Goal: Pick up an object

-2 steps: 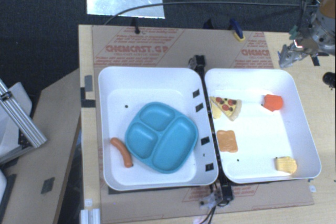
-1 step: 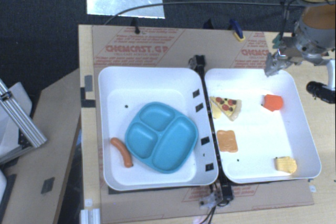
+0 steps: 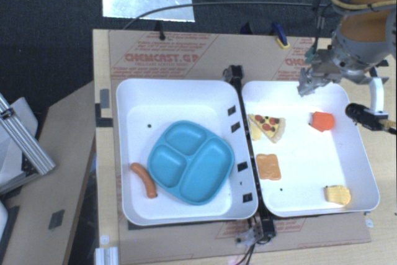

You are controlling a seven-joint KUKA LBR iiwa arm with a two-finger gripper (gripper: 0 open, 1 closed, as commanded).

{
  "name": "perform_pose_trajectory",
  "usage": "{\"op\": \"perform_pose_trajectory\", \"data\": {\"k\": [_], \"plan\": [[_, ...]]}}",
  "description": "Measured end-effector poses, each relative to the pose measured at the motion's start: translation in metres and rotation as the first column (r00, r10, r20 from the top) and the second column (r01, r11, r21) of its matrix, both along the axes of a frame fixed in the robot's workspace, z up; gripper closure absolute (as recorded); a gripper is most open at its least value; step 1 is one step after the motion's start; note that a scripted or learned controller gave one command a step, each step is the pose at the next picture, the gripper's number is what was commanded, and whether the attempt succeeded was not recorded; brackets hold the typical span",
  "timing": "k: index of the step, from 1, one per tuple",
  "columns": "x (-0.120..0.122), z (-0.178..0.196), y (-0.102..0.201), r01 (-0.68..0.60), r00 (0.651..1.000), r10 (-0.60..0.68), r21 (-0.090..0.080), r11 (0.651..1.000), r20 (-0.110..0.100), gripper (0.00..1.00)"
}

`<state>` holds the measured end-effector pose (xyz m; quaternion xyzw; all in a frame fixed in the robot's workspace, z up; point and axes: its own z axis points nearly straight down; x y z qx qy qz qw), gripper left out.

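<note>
Gripper [image 3: 308, 87] above right bin's far edge, orange block [image 3: 322, 121] just below-right

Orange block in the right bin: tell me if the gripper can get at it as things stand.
Probably yes. The orange block lies alone on the bin floor, nothing on top or beside it, and the gripper hovers close by.

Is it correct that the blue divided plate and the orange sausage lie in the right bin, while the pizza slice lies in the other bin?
Not quite. The camera view shows the blue divided plastic plate and the orange toy sausage in the left white bin, not the right. The triangular toy pizza slice does lie in the other bin, the right white bin.
</note>
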<state>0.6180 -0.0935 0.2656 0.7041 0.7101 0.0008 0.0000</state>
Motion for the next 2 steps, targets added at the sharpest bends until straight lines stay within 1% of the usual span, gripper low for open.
{"op": "perform_pose_trajectory", "data": {"k": [1, 2], "plan": [[-0.010, -0.009, 0.058, 0.000, 1.000, 0.000, 0.000, 1.000, -0.002, 1.00], [-0.029, -0.005, 0.108, -0.002, 1.000, 0.002, 0.001, 1.000, -0.002, 1.00]]}}
